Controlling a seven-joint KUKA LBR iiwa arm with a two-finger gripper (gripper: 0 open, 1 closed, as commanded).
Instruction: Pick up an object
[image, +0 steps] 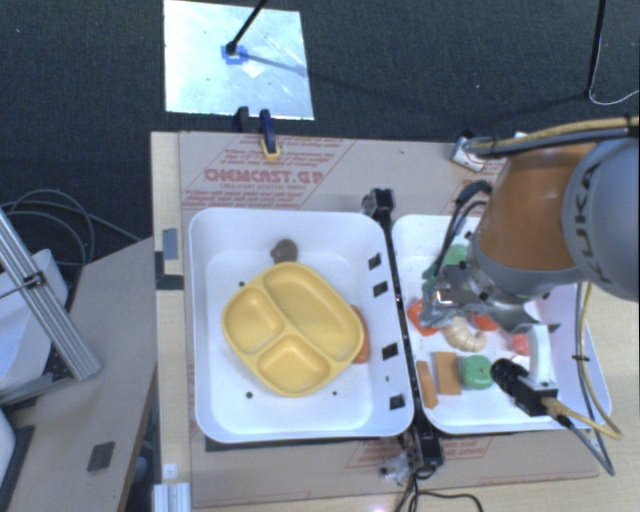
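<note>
So: grey arm with orange band (540, 200) reached in from the right, low over the right shallow white bin (580, 400). Left shallow white bin (215, 400) held a yellow three-compartment plastic tray (292, 326), small brown lump (284, 250) just behind it. Gripper (447, 300) sat among the right bin's small items: green round piece (476, 373), tan curved piece (462, 335), orange flat stick (427, 383). Gripper's opening and grasp: couldn't tell, wrist blocked it.

Yellow divided tray (290, 328) in white left bin (215, 400). Small brown-grey lump (284, 250) above it. In white right bin (410, 235): green block (475, 373), orange stick (427, 384), cream-yellow piece (462, 335), red bits (486, 323). Grey arm (590, 230), orange band (535, 205).
</note>
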